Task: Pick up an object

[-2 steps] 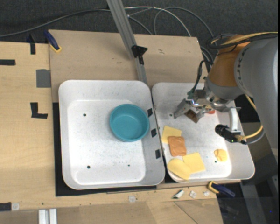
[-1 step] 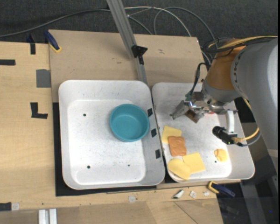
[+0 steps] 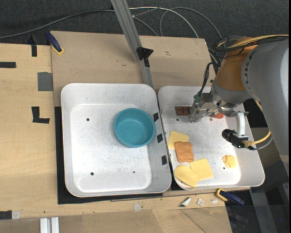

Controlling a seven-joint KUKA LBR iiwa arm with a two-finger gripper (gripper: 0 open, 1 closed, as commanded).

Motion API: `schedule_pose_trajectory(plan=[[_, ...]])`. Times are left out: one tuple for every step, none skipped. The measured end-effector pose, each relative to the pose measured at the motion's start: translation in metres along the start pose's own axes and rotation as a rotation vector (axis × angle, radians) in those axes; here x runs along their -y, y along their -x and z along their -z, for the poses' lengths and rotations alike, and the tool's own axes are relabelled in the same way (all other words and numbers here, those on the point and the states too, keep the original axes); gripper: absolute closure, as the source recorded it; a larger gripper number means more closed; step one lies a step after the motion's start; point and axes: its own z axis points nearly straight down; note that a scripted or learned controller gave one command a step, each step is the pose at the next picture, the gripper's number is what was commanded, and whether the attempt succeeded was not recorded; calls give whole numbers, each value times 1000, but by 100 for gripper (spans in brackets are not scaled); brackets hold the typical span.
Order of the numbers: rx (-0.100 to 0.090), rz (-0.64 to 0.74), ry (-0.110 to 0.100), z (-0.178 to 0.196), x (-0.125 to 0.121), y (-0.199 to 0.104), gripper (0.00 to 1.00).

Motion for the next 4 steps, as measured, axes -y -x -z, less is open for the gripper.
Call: schedule_pose_trajectory(plan=[[-5, -2, -6, 62, -6, 2, 100], [-4, -2, -5, 121, -13, 8, 100], [-4, -2, -5, 176, -12, 17, 100], [-6, 1, -12, 175, 9, -30, 100]])
